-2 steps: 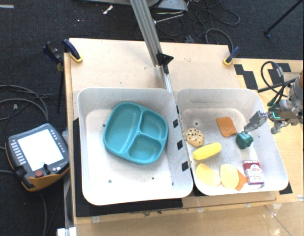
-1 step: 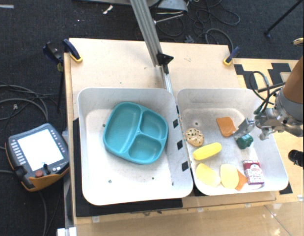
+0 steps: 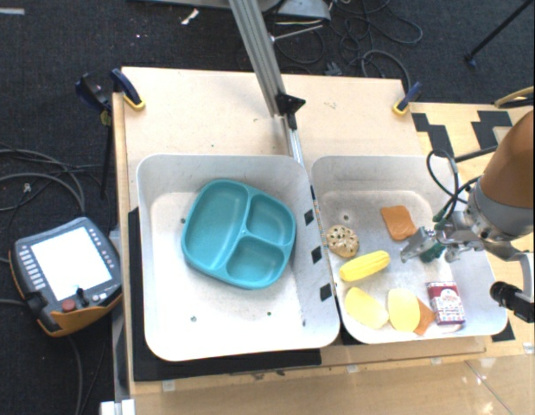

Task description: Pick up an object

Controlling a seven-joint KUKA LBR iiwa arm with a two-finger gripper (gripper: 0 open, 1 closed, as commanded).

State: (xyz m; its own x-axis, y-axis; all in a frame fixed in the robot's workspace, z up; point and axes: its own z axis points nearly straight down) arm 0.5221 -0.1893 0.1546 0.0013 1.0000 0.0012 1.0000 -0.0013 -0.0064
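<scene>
The right bin (image 3: 371,175) holds a cookie (image 3: 341,240), a corn cob (image 3: 364,266), an orange block (image 3: 398,221), two yellow pieces (image 3: 364,308) (image 3: 404,309) and a red and white box (image 3: 445,304). My gripper (image 3: 425,247) reaches in from the right, hanging low over the bin between the orange block and the box, just right of the corn cob. Nothing shows between its fingers.
The left bin (image 3: 163,318) carries a teal divided plate (image 3: 239,232). A metal pole (image 3: 258,41) slants down to the seam between the bins. Yellow clamps (image 3: 129,93) (image 3: 405,102) sit at the bench's back corners. A teach pendant (image 3: 64,271) lies on the floor at left.
</scene>
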